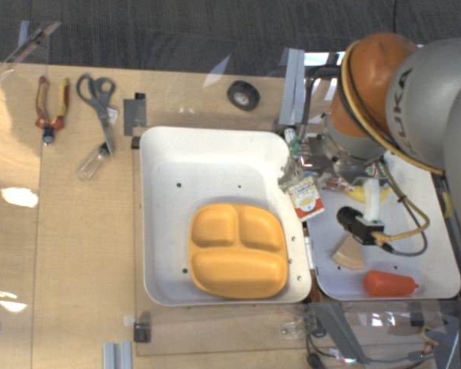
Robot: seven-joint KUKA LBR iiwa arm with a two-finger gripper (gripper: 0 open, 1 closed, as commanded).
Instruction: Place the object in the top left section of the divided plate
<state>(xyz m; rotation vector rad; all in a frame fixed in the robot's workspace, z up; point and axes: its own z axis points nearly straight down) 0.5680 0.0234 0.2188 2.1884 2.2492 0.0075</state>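
An orange divided plate (238, 250) lies in the left bin (169, 167), toward its front. It has two small sections on the far side and one long section at the near side. My gripper (296, 171) hangs over the rim between the two bins, just right of the plate's far right corner. A small red and white carton (306, 197) shows directly below the gripper's tip, overlapping the bins' shared rim. The arm hides how the carton and the gripper meet.
In the right bin (438, 229) lie a tan wedge (348, 254), a red-orange oblong object (389, 284) and a yellow and white item (371, 197) partly under the arm. Scissors (100, 106), pliers (51, 108) and a tape roll (243, 94) rest on the bench.
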